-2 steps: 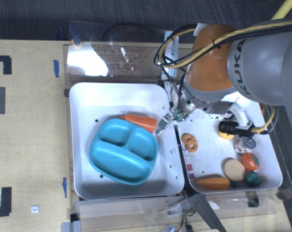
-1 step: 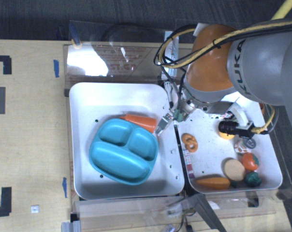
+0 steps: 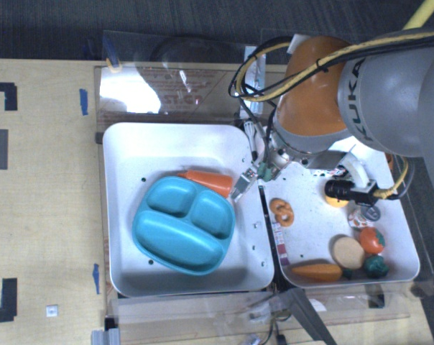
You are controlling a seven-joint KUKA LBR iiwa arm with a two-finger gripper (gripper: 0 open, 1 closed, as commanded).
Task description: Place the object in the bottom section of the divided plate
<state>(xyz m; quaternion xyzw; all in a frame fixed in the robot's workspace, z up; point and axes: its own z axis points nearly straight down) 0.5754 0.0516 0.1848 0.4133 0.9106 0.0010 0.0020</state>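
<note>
A blue divided plate (image 3: 182,226) lies in the left bin (image 3: 123,192), with two small sections at its far side and one large section at its near side. All of its sections hold nothing. An orange carrot-shaped object (image 3: 208,181) lies against the plate's far rim, pointing right. My gripper (image 3: 243,183) hangs low at the carrot's right end, close to the wall between the two bins. Whether it touches or grips the carrot is hidden from this angle.
The right bin (image 3: 310,225) holds a pretzel (image 3: 280,211), a yellow piece (image 3: 335,198), a red-orange item (image 3: 371,240), a tan round bun (image 3: 346,251), a teal item (image 3: 376,266) and an orange sausage (image 3: 315,270). The arm's bulk covers the right bin's far part.
</note>
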